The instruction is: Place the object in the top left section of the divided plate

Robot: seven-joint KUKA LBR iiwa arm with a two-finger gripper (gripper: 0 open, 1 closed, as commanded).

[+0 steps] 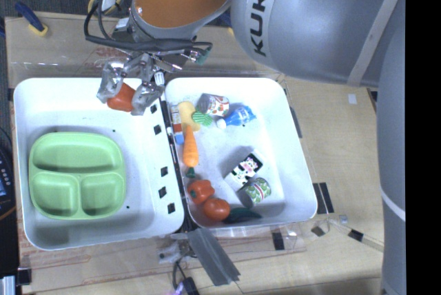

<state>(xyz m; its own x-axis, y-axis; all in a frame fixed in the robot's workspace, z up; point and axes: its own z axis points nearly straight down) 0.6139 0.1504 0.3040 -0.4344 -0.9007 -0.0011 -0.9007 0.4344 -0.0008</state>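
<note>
The gripper (127,95) clenched what looked like a small red-orange object (122,98) above the left bin (41,90), at about one o'clock from the green divided plate (77,175). Carrying was under way; next it needed to travel toward seven o'clock and lower over the plate's long upper section. The toys (213,111) in the right bin (293,149) posed no obstruction.

Even, bright overhead light. White bins (289,149) slightly washed out, soft shadows along inner walls. Arm (310,4) shows mild sheen. Gripper (127,90) area slightly blurred; overall grainy.
</note>
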